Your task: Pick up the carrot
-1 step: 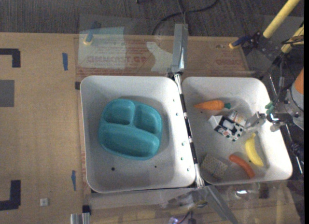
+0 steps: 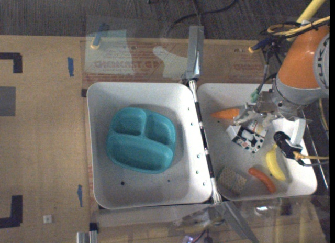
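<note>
A: Carrot point(image 2: 225, 114) first: where does it lie?

B: In the right bin point(image 2: 215, 147), near the bin's far left corner. It lies flat on the white floor with its thick end toward the gripper point(image 2: 246, 119).

A: Does the gripper have it?

B: I cannot tell. The gripper sits right at the carrot's thick end, but the view from above is too cluttered there to show whether anything is clamped.

A: What else shares that bin with the carrot?

B: A small black and white box point(image 2: 247, 139) just on the near side of the carrot, under the gripper. Farther toward the near edge lie a banana point(image 2: 275, 164), a red sausage point(image 2: 261, 179) and a tan sponge point(image 2: 233, 179), all well apart from the carrot.

A: And the other bin?

B: The left bin point(image 2: 104, 174) holds a teal divided plate point(image 2: 140, 139), far from the carrot, across the wall between the bins.
</note>
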Robot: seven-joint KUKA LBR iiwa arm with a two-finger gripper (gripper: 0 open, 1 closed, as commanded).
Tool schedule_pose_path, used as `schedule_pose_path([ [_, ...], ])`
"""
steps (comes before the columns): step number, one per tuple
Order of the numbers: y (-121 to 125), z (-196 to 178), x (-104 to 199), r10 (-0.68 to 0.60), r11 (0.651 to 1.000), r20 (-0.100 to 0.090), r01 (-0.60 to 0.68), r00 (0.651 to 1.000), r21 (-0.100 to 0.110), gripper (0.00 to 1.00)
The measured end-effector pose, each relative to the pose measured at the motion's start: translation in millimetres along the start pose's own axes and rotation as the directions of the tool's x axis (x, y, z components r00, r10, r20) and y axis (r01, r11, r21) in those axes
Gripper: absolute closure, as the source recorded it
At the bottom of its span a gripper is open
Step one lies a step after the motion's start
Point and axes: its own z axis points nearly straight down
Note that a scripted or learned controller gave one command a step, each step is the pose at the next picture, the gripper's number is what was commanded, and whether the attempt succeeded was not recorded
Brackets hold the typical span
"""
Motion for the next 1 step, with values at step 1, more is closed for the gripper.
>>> schedule_pose_path([
  [1, 65.8, 56.7, 30.6, -0.437, 0.899, 0.017, 0.438, 0.899, -0.022, 0.0],
])
